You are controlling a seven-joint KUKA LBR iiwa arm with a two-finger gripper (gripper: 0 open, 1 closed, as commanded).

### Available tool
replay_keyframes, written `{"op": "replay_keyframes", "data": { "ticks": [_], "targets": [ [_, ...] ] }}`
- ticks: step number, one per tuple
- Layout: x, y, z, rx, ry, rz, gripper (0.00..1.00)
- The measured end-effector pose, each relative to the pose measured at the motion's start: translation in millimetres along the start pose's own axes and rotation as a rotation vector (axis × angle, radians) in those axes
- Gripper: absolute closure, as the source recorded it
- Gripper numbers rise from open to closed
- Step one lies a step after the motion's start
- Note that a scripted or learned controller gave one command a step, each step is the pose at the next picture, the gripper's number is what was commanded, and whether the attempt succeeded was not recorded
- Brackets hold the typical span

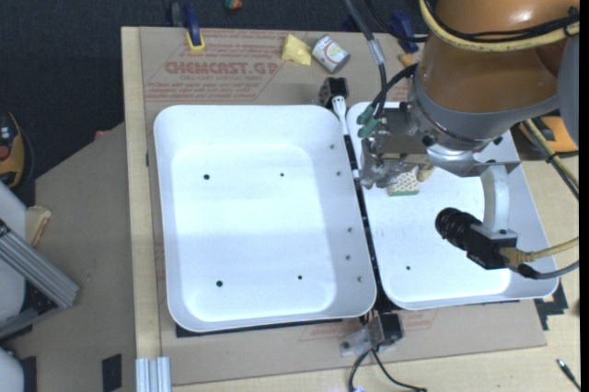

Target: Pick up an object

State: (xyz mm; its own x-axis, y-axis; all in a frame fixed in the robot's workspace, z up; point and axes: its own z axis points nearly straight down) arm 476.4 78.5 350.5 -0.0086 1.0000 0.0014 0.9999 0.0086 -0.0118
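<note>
Object (403, 186) lies near left rim of right bin (433, 275).

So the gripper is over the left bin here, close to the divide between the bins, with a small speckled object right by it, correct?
The bin is wrong. The camera view shows the gripper over the right bin, close to the divide between the bins, with a small speckled object right by it.

Bright even light, soft shadows, slight blur
</note>
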Motion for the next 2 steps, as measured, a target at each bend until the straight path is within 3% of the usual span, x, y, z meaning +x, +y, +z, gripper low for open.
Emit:
{"op": "replay_keyframes", "data": {
  "ticks": [1, 2],
  "targets": [
    [71, 3, -3, -0.013, 0.000, -0.001, 1.00],
    [147, 2, 111, 0.002, -0.004, 0.001, 1.00]
  ]
}}
